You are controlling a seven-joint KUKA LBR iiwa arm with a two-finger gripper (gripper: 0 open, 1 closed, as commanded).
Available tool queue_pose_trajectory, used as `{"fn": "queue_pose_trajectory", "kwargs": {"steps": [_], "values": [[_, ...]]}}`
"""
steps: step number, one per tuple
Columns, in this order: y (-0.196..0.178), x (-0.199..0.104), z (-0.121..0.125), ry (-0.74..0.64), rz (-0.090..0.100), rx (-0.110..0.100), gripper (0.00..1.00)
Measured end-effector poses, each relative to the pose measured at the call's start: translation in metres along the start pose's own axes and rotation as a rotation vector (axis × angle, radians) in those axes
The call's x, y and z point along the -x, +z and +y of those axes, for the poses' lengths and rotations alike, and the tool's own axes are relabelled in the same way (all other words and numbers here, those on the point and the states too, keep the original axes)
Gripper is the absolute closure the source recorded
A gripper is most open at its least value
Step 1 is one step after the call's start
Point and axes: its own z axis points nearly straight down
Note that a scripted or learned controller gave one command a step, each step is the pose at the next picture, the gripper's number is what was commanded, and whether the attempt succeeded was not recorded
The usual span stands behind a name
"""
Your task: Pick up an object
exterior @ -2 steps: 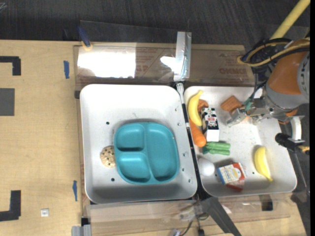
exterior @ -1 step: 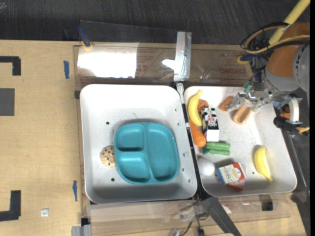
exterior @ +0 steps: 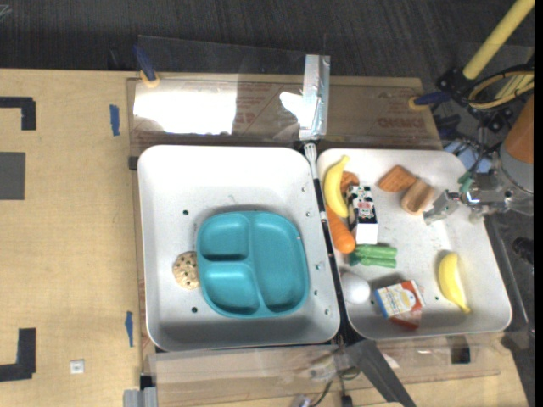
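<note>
The right bin (exterior: 492,312) holds several objects. A long banana (exterior: 334,185), an orange carrot (exterior: 341,232) and a black-and-white box (exterior: 364,204) lie along its left wall. Two brown bread-like pieces (exterior: 406,187) sit near the back. A green vegetable (exterior: 374,255), a white ball (exterior: 357,291), a small carton (exterior: 399,301) and a short banana (exterior: 452,281) lie toward the front. My gripper (exterior: 469,197) hangs over the bin's right side, just right of the bread pieces, with nothing visibly in it.
In the left bin (exterior: 161,185) lies a teal divided plate (exterior: 252,261), and a cookie (exterior: 186,270) sits at its left edge. A clear plastic sheet (exterior: 229,100) stands behind the bins. Cables and a yellow bar (exterior: 501,32) crowd the back right.
</note>
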Motion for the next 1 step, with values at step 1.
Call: {"fn": "queue_pose_trajectory", "kwargs": {"steps": [1], "values": [[0.0061,-0.0313,-0.0367,0.021,0.003,-0.004,0.0]]}}
